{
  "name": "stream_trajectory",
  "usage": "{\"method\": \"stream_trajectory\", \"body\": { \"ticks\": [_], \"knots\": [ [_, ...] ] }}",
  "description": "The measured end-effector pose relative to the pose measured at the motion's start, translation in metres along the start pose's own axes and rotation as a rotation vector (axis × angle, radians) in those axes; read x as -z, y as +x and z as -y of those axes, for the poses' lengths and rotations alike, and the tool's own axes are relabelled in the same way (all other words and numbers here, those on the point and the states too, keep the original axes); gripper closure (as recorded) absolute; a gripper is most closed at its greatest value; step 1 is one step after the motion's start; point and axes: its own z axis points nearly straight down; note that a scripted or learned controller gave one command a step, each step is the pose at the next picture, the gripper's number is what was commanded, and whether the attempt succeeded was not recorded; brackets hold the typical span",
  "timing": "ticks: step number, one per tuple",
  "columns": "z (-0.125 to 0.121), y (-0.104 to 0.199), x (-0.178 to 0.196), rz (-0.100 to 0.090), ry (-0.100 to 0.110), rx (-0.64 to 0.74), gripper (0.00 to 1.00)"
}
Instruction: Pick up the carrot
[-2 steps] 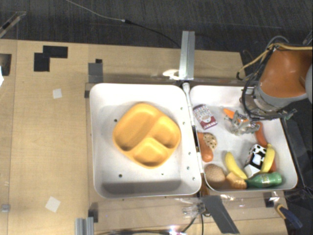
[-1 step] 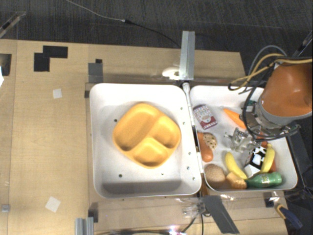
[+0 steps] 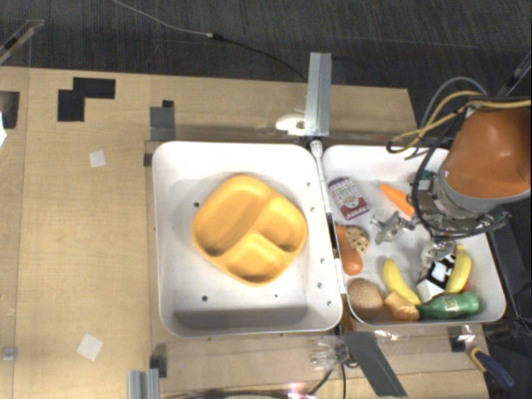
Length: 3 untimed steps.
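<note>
A pale wooden bench (image 3: 75, 248) spans the scene, with flat black angular marks (image 3: 83, 95) on its far left part. On the bench, left of centre, sits a shallow white left bin (image 3: 170, 248). It holds a yellow plastic plate with three compartments (image 3: 249, 227), turned at an angle near the bin's middle. A grey metal post (image 3: 318, 94) stands at the far side, where the two bins meet.

The shallow white right bin (image 3: 370, 160) touches the left one and is crowded. Along its left wall, from far to near, lie a small red-and-white printed packet (image 3: 347, 198), a round tan cookie with dark specks (image 3: 357, 238), an orange-red sausage (image 3: 352, 261) just beside the cookie, and a brown rounded potato (image 3: 364, 293) in the near left corner. Right of the packet, toward the far side, the orange tapered carrot (image 3: 394, 195) lies on the bin floor, pointing far-left, with its right end hidden under the arm.

The silver two-finger gripper (image 3: 389, 223) hangs just near of the carrot and beside it; nothing shows between its jaws, and I cannot tell whether they are apart or together. Nearer still lies a yellow banana (image 3: 397, 279), and beside its near end an orange-brown chunk of bread (image 3: 402, 309). A green plastic bottle (image 3: 450, 306) lies along the near wall, and a second yellow banana (image 3: 460, 271) rests just far of it. The grey arm with its orange band (image 3: 490, 152) hangs over the bin's right part.
</note>
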Motion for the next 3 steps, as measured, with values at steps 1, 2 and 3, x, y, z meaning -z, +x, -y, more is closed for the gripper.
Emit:
{"method": "stream_trajectory", "body": {
  "ticks": [1, 2, 3],
  "knots": [
    [0.039, -0.028, -0.02, 0.001, 0.006, 0.11, 0.0],
    [0.042, -0.031, -0.005, 0.006, 0.016, 0.107, 1.0],
    [0.046, 0.017, -0.019, 0.0, 0.005, 0.071, 1.0]
  ]
}}
